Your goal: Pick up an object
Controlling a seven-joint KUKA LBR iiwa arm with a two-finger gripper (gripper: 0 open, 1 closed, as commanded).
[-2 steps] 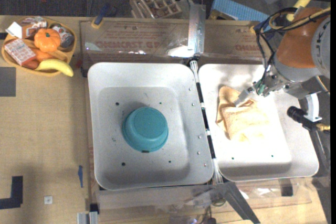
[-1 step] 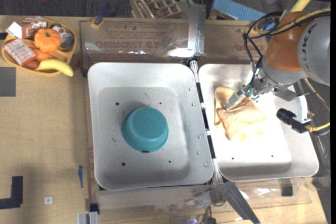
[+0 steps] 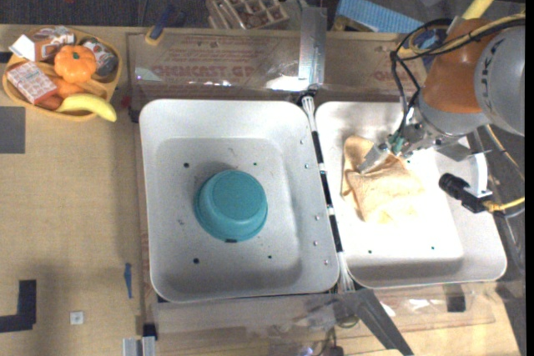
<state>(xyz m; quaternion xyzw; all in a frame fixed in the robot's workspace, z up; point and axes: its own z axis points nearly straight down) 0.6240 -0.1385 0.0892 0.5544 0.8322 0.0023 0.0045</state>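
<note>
- A crumpled tan cloth (image 3: 382,183) lies in the right bin (image 3: 434,258), toward that bin's upper left part, close to the wall that meets the other bin.
- Its upper edge is drawn up into a peak at the upper right, and the rest spreads flat and pale across the bin floor below.
- The gripper (image 3: 390,148) sits right at that raised peak, its tips touching the fabric; the fingers look drawn in on a fold of the cloth, with the fabric pinched between them, though the tips are small and partly blurred.
- The arm (image 3: 480,83) comes in from the right, its orange band above the wrist and its grey body over the right bin's upper right corner, with black cables looping round it.
- The left bin (image 3: 167,137) holds a teal bowl (image 3: 233,204), turned upside down near the middle of the floor, well apart from the cloth.
- On the bench at far upper left, a shallow basket (image 3: 58,71) carries a small orange pumpkin (image 3: 75,62), a banana (image 3: 88,105) and some small packets.
</note>
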